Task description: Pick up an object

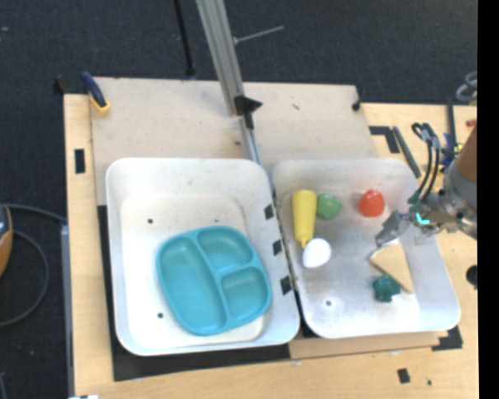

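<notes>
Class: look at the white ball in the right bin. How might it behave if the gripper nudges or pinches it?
The white ball looks round and smooth, so it would probably roll when nudged. It touches the yellow cylinder, which may block it. Fingers might slip off its curve.

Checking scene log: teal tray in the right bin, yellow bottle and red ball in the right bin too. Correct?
Not quite. The teal tray lies in the left bin, as the camera view shows. The yellow bottle and red ball are in the right bin.

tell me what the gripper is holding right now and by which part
Nothing is visibly held. The gripper hovers over the right bin, just above the tan wedge, with no object seen between its jaws.
</notes>
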{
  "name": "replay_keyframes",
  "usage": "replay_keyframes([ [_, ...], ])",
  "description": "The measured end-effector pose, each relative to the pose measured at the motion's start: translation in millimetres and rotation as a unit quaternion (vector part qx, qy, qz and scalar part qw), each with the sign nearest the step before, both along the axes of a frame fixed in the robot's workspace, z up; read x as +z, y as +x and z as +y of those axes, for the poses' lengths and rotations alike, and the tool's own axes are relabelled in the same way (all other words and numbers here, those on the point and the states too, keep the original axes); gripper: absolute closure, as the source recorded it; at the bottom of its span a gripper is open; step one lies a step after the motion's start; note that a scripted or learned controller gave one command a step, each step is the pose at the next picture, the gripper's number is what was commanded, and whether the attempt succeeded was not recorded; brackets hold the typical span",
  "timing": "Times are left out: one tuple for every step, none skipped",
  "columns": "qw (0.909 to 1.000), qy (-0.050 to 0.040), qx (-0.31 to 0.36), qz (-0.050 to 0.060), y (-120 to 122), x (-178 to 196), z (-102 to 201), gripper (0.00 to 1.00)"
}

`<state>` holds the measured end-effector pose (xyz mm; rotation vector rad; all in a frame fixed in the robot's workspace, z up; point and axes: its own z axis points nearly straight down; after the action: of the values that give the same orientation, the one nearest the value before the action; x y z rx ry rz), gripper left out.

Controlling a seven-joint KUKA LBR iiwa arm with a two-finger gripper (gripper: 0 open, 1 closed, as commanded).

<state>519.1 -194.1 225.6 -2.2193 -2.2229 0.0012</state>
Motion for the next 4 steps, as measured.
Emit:
replay_keyframes([
  [1.0,-0.0003,0.0,-0.001,1,1,0,0.0],
  [1.0,-0.0003,-0.001,0.001,7,-59,-5,0.0],
  [1.0,0.0001,-0.001,0.001,5,-110,5,0.0],
  [1.0,-0.0042,-0.003,-0.007,9,-118,0,0.0],
])
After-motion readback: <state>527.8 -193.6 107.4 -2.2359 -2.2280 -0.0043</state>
